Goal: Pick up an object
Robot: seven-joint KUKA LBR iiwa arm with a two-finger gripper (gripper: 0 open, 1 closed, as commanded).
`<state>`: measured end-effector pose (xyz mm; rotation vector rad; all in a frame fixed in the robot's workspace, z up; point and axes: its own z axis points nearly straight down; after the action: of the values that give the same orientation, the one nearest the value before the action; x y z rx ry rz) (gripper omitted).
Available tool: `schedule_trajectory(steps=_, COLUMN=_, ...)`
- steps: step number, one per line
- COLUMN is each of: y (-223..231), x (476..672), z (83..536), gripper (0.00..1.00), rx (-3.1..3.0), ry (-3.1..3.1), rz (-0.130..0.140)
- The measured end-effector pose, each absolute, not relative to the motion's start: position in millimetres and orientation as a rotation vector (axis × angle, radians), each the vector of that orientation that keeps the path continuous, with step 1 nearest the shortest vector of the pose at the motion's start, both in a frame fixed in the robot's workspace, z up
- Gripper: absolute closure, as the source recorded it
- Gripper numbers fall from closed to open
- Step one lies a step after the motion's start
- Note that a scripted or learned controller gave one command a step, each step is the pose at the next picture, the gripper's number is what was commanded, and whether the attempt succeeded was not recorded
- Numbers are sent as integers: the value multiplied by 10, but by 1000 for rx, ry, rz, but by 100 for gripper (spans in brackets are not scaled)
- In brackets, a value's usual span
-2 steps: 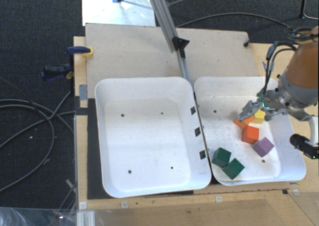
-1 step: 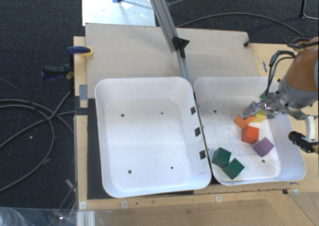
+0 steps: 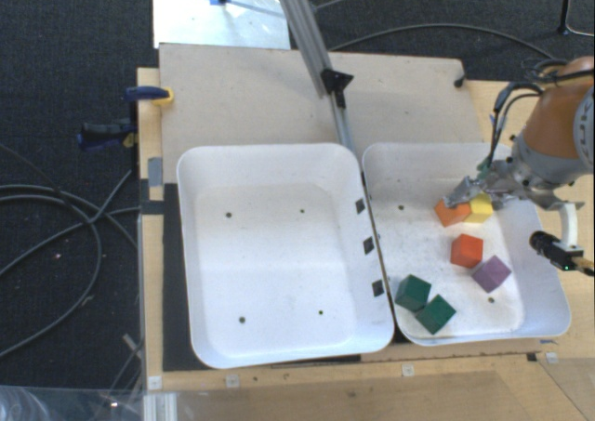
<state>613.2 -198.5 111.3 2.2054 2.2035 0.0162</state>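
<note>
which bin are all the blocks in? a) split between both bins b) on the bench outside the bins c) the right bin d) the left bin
c: the orange block, yellow block, red block, purple block and both green blocks all lie inside the right bin, next to the left bin.

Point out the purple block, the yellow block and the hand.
purple block (image 3: 491, 272), camera view, middle of its top face.
yellow block (image 3: 481, 209), camera view, its visible top.
hand (image 3: 472, 192), camera view, at its fingertips above the blocks.
</note>
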Motion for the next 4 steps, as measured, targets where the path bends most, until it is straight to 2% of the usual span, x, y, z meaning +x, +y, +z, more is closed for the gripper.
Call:
schedule_trajectory(steps=1, y=-1985, x=6158, z=1230, gripper=100, rx=2197, ry=2206, rz=19)
schedule_trajectory(steps=2, y=-1991, x=6162, z=1235, gripper=0, rx=2195, ry=2205, rz=19)
schedule_trajectory(steps=3, y=-1454, x=6476, z=1082, gripper=0, rx=2206, ry=2209, rz=28)
schedule_trajectory(steps=4, y=-1717, x=6288, z=1363, gripper=0, rx=2217, ry=2218, rz=3)
